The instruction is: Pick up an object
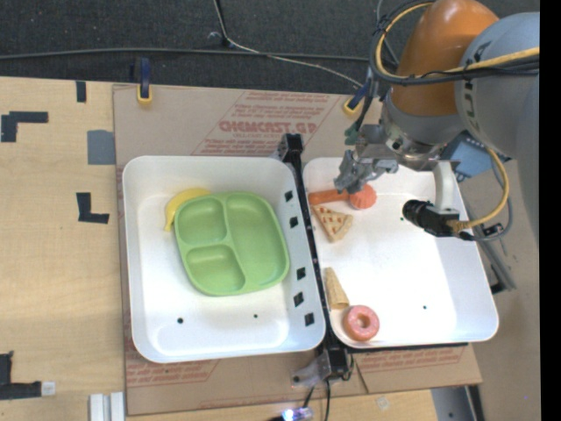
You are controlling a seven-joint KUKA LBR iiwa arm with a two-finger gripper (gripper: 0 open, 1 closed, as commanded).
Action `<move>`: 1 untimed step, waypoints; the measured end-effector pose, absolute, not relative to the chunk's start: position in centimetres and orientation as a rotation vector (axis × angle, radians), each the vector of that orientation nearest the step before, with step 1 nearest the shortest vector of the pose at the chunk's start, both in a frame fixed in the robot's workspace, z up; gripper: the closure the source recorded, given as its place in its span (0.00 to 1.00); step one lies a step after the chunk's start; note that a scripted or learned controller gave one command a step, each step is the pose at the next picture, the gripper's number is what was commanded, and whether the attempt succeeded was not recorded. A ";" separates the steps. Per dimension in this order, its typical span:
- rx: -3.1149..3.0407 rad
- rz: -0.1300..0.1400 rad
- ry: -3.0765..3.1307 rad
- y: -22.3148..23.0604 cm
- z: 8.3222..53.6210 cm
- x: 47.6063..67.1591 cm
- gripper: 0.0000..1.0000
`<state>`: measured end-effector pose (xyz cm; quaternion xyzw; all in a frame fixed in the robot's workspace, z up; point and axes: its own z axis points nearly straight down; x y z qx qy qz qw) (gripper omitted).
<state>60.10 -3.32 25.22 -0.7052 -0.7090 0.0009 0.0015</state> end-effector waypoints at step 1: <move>-2.213 0.001 -2.227 2.2 25.2 59.3 1.00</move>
